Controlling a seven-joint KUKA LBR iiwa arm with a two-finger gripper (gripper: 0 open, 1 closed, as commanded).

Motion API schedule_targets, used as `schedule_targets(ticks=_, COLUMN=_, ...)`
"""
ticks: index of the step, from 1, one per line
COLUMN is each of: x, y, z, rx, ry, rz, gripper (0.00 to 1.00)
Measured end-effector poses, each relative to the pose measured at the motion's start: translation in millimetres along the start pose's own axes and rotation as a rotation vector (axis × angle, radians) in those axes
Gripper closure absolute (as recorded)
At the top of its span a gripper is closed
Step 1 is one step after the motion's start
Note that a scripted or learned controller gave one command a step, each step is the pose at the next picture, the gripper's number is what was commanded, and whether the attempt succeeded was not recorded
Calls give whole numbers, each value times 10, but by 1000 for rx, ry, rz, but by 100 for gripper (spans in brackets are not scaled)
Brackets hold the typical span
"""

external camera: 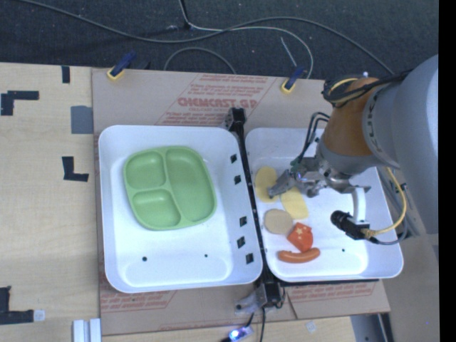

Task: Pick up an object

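Sausage (298, 256): red, lying at the near edge of the right bin (377, 262), below and slightly left of the gripper, long axis running left to right.
Tomato piece (302, 236): red, just above the sausage and touching or nearly so, below the gripper.
Tan round piece (278, 221): just left of the tomato piece, below and left of the gripper.
Yellow slice (295, 205): directly under the fingertips, its long axis running from upper left to lower right.
Gripper (293, 182): low over the right bin, pointing left; whether the fingers are spread or closed I cannot tell, and nothing is visibly held.
Second yellow piece (265, 181): just left of the gripper tip, near the bin's left wall.
Key relation: the yellow slice lies nearest, immediately below the tip, so it is probably the target.
Green tray (171, 187): in the left bin (117, 248), well apart to the gripper's left.
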State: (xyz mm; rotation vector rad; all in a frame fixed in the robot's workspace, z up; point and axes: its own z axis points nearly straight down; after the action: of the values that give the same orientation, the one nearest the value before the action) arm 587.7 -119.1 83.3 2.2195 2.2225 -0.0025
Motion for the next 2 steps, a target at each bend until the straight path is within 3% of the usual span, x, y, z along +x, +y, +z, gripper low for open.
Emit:
schedule_targets(ticks=1, x=1, y=11, z=-127, rx=-3, ry=-1, rz=-1, gripper=100)
schedule_targets(ticks=2, x=47, y=39, z=-752, rx=-5, ry=1, rz=-1, gripper=100)
